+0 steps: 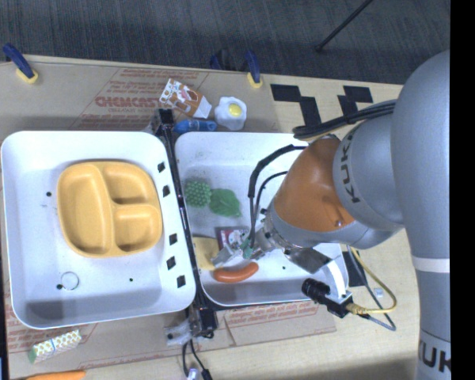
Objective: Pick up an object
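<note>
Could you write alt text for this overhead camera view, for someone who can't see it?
A grey robot arm with an orange band reaches from the right into the right white bin, its tool low over a red sausage-like toy and near green toy vegetables. The left white bin holds a yellow divided tray.

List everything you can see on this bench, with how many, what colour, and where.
bins: 2, white, side by side on the bench
tray: 1, yellow, divided, in left bin
green toys: 2, green, middle of right bin
sausage: 1, orange-red, front of right bin
small packet: 1, dark with red, right bin by the gripper
egg: 1, white and yellow, behind the right bin
clamps: 2, blue, back edge
arm: 1, grey with orange band
gripper: 1, low in right bin
</note>
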`<move>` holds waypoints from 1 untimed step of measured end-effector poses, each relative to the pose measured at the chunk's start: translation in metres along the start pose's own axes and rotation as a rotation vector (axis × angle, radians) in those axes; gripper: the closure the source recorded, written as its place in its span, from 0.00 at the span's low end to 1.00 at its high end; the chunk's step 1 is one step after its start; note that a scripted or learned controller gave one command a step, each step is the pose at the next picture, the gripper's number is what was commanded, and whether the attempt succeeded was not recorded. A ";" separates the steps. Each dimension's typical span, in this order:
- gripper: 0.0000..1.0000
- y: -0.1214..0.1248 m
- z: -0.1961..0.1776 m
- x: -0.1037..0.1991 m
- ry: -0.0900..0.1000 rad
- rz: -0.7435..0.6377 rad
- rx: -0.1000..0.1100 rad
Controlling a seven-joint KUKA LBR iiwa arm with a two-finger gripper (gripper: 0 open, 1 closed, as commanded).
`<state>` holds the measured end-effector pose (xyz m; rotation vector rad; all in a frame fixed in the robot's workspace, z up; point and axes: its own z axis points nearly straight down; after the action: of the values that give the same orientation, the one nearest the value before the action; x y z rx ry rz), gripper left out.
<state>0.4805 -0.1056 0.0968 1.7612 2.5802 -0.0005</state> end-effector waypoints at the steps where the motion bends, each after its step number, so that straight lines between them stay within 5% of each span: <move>1: 0.00 0.000 0.000 0.000 0.000 0.000 0.000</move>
<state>0.4805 -0.1055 0.0968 1.7606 2.5806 0.0000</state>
